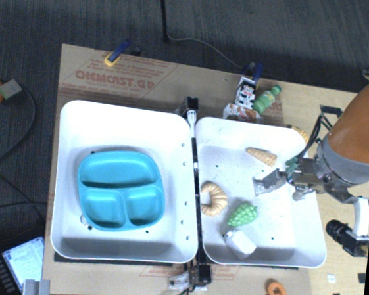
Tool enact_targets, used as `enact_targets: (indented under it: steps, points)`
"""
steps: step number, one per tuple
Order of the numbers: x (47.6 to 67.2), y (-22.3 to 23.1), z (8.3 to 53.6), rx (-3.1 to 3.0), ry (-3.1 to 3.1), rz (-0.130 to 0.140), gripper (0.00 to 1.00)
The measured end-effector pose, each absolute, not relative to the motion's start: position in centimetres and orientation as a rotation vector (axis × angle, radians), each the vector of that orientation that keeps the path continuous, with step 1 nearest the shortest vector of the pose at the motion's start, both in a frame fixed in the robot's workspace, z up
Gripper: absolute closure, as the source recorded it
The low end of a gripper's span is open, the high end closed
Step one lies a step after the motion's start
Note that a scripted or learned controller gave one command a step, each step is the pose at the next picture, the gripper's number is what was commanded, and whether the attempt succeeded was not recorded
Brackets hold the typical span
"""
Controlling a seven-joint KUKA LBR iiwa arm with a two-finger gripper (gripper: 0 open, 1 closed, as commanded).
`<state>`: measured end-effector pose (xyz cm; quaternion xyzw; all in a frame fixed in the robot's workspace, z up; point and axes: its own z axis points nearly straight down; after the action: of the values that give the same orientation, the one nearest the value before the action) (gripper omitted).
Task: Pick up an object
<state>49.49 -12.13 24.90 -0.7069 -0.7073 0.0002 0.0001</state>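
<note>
From my console I see the bench [113, 79] carrying two white bins side by side. The left bin [70, 163] holds a blue divided tray [121, 189], lying flat near its middle. The right bin [305, 246] holds the loose items. The arm [365, 131] reaches in from the right, its orange band above the grey wrist, and the gripper [268, 183] hangs over the right bin's middle, just below the cone. I cannot tell how it is set; nothing shows in it.

In the right bin, a tan ring-shaped doughnut toy [213, 198] lies against the left wall. Just right of it sits a green bumpy toy [243, 214], and below that a small white block [241, 242], touching or nearly so. A pale cone-shaped piece [261, 155] lies toward the far wall.

Outside the bins, a small orange pretzel toy [276, 294] rests on the bench near the front edge.
</note>
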Motion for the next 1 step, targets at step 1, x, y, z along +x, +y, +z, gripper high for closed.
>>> enact_targets:
  steps: [1]
  points:
    - [48.33, -14.48, 9.31, -2.221, -2.22, 0.001, 0.0]
